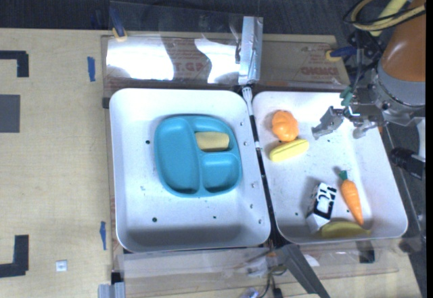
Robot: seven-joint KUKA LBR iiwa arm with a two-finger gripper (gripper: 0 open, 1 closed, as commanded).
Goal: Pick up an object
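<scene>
Nearest the camera, a yellow-green piece (pixel 342 227) is lying along the front wall of the right bin (pixel 399 212), touching a black-and-white block (pixel 323 203) and the tip of a toy carrot (pixel 350 200).

Gripper (pixel 346 121): hanging over the rear part of the right bin, its two fingers spreading wide with nothing between them.

Closest candidates: an orange ball-like fruit (pixel 285 124) and a yellow banana-shaped piece (pixel 289 149), lying to the gripper's left, touching each other, close to the divider wall. Both are looking like light, stiff, smooth plastic; the round one is likely to roll or slip from flat fingers, so the banana piece, taken across its narrow middle, is appearing the safer hold. The carrot, standing apart on bare floor with its green top pointing rearward, is also offering a slim shaft for a crosswise pinch.

Open room: bare white floor is stretching between the gripper and the carrot, giving free descent; items at the front wall are leaving little finger clearance.

Farther out: the left bin (pixel 128 175) is holding a blue divided tray (pixel 177 161) with a pale yellow block (pixel 212 141) in one compartment.
</scene>
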